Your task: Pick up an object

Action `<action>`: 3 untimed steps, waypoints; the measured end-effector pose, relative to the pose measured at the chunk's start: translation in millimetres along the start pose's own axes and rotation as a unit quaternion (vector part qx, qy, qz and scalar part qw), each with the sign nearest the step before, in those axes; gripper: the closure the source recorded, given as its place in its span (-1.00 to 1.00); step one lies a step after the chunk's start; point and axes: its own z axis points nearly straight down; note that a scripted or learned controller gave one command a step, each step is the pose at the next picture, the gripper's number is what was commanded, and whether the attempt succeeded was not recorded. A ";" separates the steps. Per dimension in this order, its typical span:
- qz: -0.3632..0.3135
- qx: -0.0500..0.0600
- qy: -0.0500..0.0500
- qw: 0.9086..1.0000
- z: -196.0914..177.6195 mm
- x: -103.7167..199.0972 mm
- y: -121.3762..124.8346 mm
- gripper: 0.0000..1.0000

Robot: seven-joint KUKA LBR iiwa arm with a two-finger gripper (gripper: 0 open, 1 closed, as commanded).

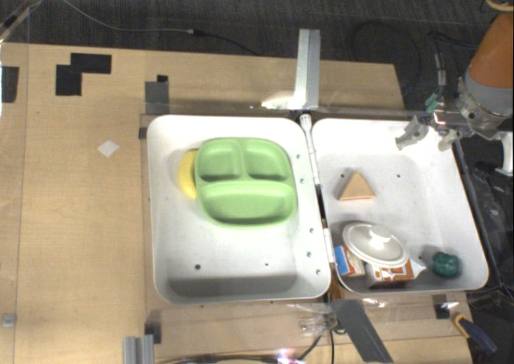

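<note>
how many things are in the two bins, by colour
green: 2, the divided plate in the left bin and the small dark green thing in the right bin
yellow: 1, the piece poking out from under the plate
tan: 1, the wedge
white: 1, the lidded pot
orange and blue: 1, the carton under the pot
total: 6
</note>
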 end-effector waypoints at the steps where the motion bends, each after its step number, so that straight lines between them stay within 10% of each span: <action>1: -0.022 0.000 0.000 1.000 53.3 84.0 22.2 -1.00; 3: -0.098 -0.002 0.000 0.995 99.8 99.3 -47.3 -1.00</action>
